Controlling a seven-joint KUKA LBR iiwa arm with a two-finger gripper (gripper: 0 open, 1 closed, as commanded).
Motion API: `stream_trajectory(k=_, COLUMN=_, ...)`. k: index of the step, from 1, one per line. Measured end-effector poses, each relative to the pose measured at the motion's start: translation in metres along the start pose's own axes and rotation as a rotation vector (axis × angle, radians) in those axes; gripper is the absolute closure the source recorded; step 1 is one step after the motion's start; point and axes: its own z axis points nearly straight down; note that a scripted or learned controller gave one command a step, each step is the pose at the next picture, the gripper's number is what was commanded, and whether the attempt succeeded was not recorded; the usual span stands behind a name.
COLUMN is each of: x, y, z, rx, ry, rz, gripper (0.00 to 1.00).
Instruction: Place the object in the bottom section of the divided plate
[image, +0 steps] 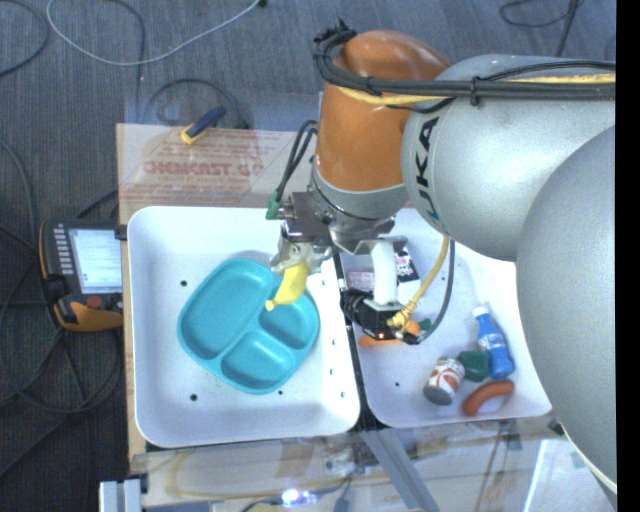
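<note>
I'm carrying the banana, pinched in the gripper, over the plate at its 2 o'clock rim; next I'm needing a shift toward 6 o'clock before release.

a dark grey carpeted floor lies around the bench, with thin white and black cables looping across it above the bench. left of the bench a handheld control pendant with a lit screen and orange trim rests on the carpet. the bench top is pale wood.
</note>
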Motion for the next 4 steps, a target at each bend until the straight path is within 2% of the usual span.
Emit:
stream_trajectory(k=1, x=-0.013, y=0.000, z=0.027, rx=-0.012, ry=0.010, rz=-0.077, gripper=1.00)
stream_trajectory(k=2, x=0.014, y=0.040, z=0.041, rx=-0.013, ry=0.009, rz=-0.168, gripper=1.00)
stream_trajectory(k=3, x=-0.045, y=-0.026, z=0.015, rx=-0.015, ry=0.009, rz=-0.451, gripper=1.00)
stream_trajectory(k=4, x=-0.006, y=0.004, z=0.042, rx=-0.016, ry=0.008, rz=-0.526, gripper=1.00)
